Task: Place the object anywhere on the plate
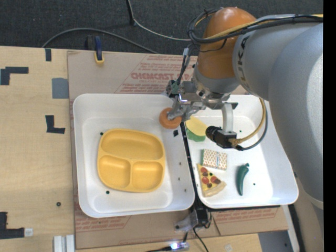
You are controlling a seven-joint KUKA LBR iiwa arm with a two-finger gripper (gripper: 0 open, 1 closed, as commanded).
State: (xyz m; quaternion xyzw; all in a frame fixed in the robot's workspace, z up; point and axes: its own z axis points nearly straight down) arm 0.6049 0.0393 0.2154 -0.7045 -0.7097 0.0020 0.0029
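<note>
**Orange round piece hangs at the bin edge, plate not yet reached**

Orange round piece [169, 119], perhaps a toy doughnut, sits right under our hand [178, 108], over the back right corner of the left bin [84, 140], close to the wall shared with the right bin [273, 188]. Whether our hand grips it or merely sits above it, we cannot tell; the wrist hides that. We judge this the carry step. The yellow plate [131, 159], with its three compartments, lies nearby, forward and to the left, and any compartment will do. Next we need a short move over the plate, then a lowering and release. Our arm reaches in from the right, its orange band [223, 41] high over the bins, wrist pointing down. In the right bin lie a pizza slice [210, 180], a green pepper [242, 178], a patterned cracker [215, 159] and a yellow-green piece [196, 129].
</note>
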